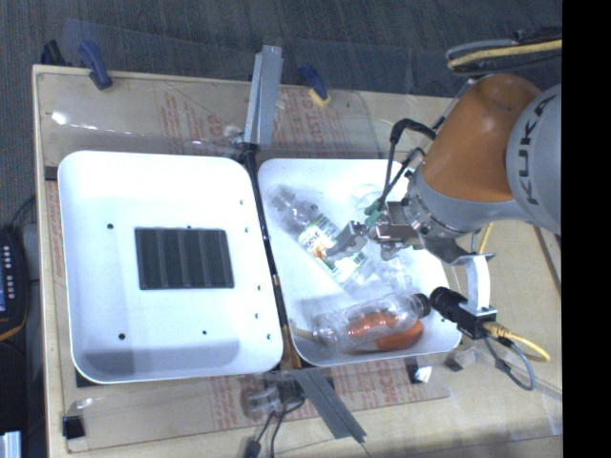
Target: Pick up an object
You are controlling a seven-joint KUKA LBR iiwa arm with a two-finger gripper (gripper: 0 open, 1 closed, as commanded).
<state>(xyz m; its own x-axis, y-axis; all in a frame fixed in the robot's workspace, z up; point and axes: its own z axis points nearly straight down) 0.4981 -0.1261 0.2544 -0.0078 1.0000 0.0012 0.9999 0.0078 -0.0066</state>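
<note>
Whites, greys, orange and clear plastic over pale wood bench.

Two glossy white shallow bins: left white bin point(153, 265) with dark grey ribbed rectangular panel point(184, 258) of vertical stripes plus a few small black dots; right white bin point(286, 184) holding clear plastic bottle with white-and-green label point(310, 229) and clear plastic bottle with orange contents point(368, 324). Grey arm with broad orange band point(477, 141), black lettering on grey shell. Pale tan wooden bench top point(48, 122) with faint red printed markings. Blue clamps point(95, 65) at far edge. Yellow-tipped black cable point(496, 337). Dark grey carpet-like floor point(286, 8).
</note>
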